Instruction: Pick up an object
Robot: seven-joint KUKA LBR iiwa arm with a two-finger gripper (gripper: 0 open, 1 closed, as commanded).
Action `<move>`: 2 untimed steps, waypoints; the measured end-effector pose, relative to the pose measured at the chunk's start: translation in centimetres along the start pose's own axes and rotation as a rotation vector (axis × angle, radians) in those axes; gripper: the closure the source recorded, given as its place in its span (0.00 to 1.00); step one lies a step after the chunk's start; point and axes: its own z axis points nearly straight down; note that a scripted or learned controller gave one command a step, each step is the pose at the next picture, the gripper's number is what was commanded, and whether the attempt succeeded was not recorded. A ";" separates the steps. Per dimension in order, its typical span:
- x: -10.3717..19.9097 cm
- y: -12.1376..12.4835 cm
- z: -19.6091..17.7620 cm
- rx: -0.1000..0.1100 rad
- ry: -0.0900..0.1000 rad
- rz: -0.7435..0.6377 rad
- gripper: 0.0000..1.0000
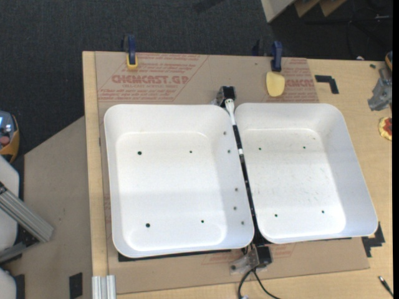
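Observation:
Two shallow white bins sit side by side on the brown board. Of the left bin (124,167) I see only its white floor with a few small dark dots. The right bin (349,167) likewise shows its floor, faintly speckled. A small yellow object (275,84) lies on the board just behind the right bin. At the view's right edge, outside the bins, sits a small red and yellow thing (385,127).
A black strip (240,167) runs between the bins. Blue clamps (130,47) (276,53) hold the board's back edge. A grey metal piece (380,95) sits at the right edge. A cable (252,273) lies at the front, and an aluminium rail (25,213) at the left.

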 end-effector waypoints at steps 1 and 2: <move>0.0 -1.9 -2.2 -0.001 0.000 0.000 1.00; 8.7 0.1 5.8 0.010 0.006 -0.008 1.00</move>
